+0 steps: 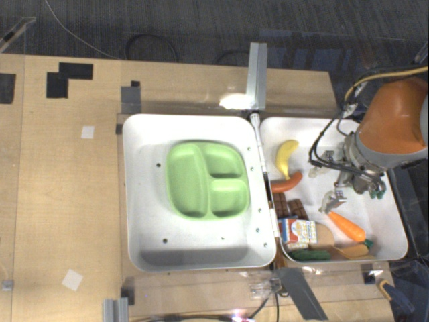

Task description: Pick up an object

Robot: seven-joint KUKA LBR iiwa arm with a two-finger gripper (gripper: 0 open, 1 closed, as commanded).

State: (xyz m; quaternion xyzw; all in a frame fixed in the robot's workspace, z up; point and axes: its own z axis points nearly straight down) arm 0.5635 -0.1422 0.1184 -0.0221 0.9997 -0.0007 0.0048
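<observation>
A green divided plate (206, 179) lies in the left bin (144, 180). In the right bin (395, 237), a banana (287, 155), sausage (286, 182), carton (297, 233) and carrot (346, 226) lie below the claw (335, 200), which hangs just above the carrot's left end, holding nothing; whether its fingers are apart I cannot tell.

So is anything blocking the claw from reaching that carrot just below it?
Nothing visible does. The gripper hangs over bare floor of the right bin, just up and left of the carrot. The chocolate bar and sausage lie off to the left.
</observation>
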